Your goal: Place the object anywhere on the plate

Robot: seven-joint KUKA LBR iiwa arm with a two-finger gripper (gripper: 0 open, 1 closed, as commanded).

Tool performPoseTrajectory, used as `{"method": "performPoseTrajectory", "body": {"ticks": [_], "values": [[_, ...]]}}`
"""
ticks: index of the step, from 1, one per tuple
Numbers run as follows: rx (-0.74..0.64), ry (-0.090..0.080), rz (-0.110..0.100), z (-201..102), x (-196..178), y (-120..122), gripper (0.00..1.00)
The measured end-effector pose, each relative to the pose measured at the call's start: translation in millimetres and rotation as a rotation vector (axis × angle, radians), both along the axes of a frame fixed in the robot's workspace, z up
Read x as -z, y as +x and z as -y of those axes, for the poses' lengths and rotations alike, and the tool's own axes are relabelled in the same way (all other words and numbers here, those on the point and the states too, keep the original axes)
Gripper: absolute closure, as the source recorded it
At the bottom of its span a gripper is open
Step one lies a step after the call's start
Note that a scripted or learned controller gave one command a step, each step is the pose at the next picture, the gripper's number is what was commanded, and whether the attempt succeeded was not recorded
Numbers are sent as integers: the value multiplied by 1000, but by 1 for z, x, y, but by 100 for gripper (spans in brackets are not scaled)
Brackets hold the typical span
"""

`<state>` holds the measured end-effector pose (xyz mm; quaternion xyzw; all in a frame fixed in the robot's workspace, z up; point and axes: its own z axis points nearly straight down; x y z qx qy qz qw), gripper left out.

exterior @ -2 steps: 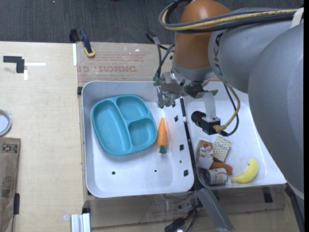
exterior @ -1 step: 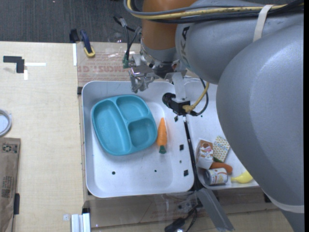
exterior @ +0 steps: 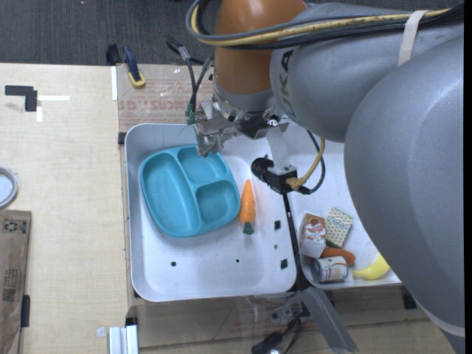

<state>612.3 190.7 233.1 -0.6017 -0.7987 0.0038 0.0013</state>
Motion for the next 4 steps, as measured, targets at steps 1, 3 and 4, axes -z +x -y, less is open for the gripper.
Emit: {"method": "performPoseTrajectory", "body": {"ticks": [1,3,4], "values": [[86,0,0,42,-28,-51,100],[-193,2,0,33,-42,-65,100],[-330,2,1,-10,-33,-37,100]]}}
